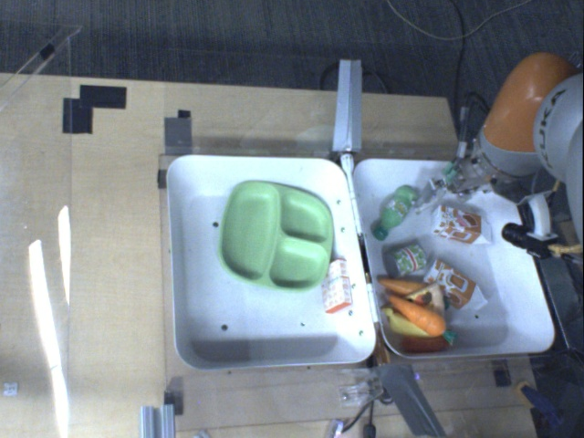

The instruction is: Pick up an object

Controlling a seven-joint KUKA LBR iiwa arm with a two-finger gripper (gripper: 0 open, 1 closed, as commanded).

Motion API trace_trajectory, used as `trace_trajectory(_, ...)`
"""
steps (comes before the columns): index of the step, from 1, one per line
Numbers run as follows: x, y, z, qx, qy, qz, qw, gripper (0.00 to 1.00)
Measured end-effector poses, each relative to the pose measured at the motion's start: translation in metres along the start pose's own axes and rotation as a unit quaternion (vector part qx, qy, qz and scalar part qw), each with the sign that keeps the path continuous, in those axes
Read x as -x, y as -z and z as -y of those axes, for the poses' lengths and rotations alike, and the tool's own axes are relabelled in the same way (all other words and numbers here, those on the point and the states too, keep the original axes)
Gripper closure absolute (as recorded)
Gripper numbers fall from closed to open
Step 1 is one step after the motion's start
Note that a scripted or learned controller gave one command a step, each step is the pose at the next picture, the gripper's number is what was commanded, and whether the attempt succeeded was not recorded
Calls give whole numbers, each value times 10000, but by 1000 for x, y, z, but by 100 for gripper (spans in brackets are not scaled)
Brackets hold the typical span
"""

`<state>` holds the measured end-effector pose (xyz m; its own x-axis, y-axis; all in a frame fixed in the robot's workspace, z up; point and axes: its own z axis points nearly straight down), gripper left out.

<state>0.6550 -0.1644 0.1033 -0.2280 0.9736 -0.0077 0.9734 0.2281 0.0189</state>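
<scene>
Orange plastic carrot (417, 314) lies nearest, heaped with a yellow banana (406, 326) in the right white bin (534, 322), likely dumped as pick targets. Beyond the carrot sit 2 brown snack packets (457, 224) and a green bottle (396, 207). Left of the carrot, a green divided plate (276, 234) fills the other bin. Beyond everything, the gripper (452, 179) hangs near the bottle; I cannot tell its state. Pale wood bench (100, 272), dark carpet (228, 16) behind.

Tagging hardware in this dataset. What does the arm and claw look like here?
The arm is grey with a rounded orange band above the wrist. A black fitting sticks out from its side. The claw is a small metallic piece with pale, greenish parts at the tip; finer detail is too small to tell.
</scene>
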Motion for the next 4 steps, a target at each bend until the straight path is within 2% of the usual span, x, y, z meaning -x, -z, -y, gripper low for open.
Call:
trace_trajectory(1, 13, -13, 34, -52, 90, -20, 9999, 0)
trace_trajectory(2, 34, 32, 30, -56, -350, -17, 9994, 0)
trace_trajectory(3, 9, -16, 20, -54, -304, -22, 9995, 0)
trace_trajectory(4, 9, -2, 16, -11, -281, -8, 9996, 100)
